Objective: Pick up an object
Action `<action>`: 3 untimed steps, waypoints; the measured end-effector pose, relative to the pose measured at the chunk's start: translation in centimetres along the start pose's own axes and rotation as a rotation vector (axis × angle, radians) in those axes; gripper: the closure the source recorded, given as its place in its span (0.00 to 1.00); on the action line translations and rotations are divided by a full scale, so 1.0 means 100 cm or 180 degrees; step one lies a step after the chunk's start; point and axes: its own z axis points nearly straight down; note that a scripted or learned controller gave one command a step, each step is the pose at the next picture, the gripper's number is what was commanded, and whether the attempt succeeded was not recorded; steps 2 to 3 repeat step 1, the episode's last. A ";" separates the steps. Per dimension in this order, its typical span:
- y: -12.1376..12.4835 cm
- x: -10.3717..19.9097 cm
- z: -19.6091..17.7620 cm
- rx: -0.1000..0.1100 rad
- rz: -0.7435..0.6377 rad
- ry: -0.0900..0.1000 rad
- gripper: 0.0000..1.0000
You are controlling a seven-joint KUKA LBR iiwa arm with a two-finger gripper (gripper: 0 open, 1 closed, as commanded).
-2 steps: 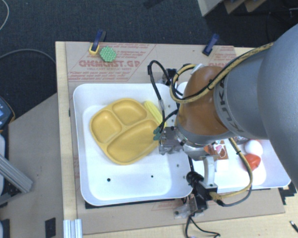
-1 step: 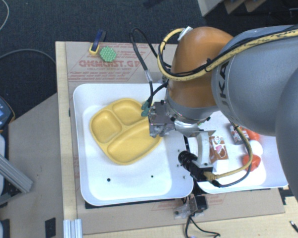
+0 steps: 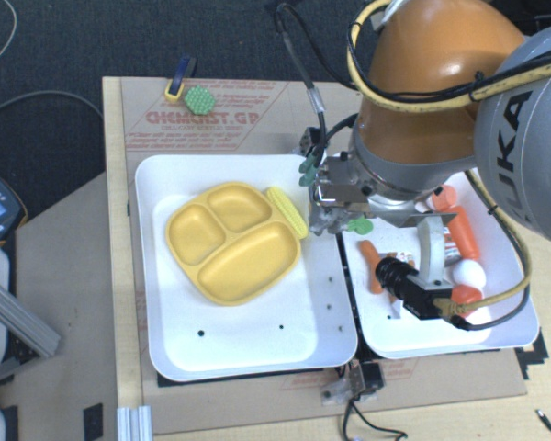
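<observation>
Orange carrot (image 3: 371, 266) lies in the right bin (image 3: 523, 274) beneath the arm; whether the fingers are open, I cannot tell.

The arm (image 3: 441, 90) hides the claw and much of the right bin (image 3: 523, 324).

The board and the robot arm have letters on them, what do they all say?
"CHEMSAT.GP", as far as it can be read, in red on the board, partly hidden by a green scrubber.
Smaller red lines under it: too blurred to read.
"UKA", the visible end of a word, on the arm.
</observation>
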 end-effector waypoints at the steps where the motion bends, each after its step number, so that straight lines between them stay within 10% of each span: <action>1: 0.001 0.034 -0.114 -0.0013 -0.0018 0.0010 1.00; 3: 0.001 0.034 -0.114 -0.0013 -0.0018 0.0010 1.00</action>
